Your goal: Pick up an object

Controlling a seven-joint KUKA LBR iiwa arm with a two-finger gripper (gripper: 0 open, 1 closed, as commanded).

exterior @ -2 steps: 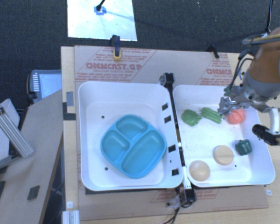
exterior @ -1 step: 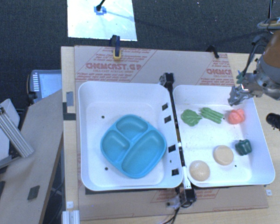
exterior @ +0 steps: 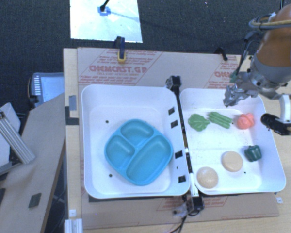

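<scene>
pincer [exterior: 231, 97]: hung over the far edge of the right bin, near its back wall; its tips were small and blurred from this height, so i could not tell how far apart they stood, and nothing could be seen gripped in it.
arm [exterior: 276, 42]: grey with an orange band, reaching in from the right above the right bin's far corner.
right bin [exterior: 276, 178]: white and shallow, holding six small things.
green leafy piece [exterior: 198, 122]: lay toward the left of the right bin, just beside the green bean piece.
green bean piece [exterior: 219, 119]: long, lying at a slant just below the pincer, apparently apart from it.
pink-orange piece [exterior: 245, 121]: sat right of the bean piece, near the right wall.
dark green pepper [exterior: 252, 153]: sat near the right wall, just beside the pale round piece.
pale round piece [exterior: 231, 161]: lay in the near half of the bin.
second pale round piece [exterior: 207, 177]: lay at the near left corner.
left bin [exterior: 94, 130]: white, holding a blue divided plate [exterior: 138, 151] with three compartments, set at a tilt to the bin's walls.
worktop [exterior: 150, 64]: covered by printed cardboard under both bins.
</scene>
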